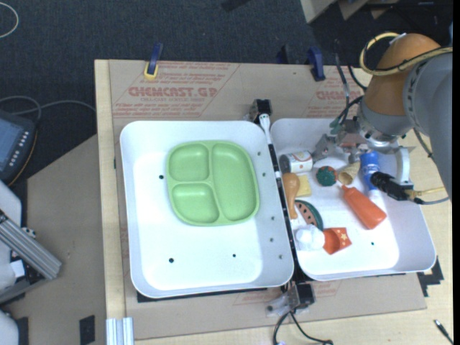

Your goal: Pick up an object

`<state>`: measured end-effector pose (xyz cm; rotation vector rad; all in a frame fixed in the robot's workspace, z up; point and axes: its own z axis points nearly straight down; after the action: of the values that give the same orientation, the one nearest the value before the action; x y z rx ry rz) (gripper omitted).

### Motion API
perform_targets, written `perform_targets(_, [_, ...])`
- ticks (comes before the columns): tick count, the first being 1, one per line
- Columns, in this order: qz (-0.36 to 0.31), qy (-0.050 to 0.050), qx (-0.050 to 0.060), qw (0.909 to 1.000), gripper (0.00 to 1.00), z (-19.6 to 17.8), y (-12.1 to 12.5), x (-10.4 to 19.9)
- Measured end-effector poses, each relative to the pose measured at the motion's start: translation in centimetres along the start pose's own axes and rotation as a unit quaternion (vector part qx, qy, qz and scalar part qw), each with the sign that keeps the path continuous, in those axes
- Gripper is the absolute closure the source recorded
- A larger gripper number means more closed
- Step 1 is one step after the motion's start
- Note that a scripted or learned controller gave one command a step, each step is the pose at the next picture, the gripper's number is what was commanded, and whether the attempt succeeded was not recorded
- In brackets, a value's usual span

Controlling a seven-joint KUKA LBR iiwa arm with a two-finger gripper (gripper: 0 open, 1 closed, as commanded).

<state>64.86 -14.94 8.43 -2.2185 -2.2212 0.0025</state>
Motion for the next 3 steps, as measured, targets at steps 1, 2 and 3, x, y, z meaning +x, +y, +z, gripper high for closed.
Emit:
perform_targets(1, [0.0,0.0,-0.002,1.0,1.0,-1.2,0.1,0.0])
perform_targets(2, [0.0,-0.001,-0.005,1.0,1.0,-6.5,-0.2,0.9])
perform_targets(3, [0.0,-0.001,-0.006,1.0,1.0,-13.0,-0.1,1.1])
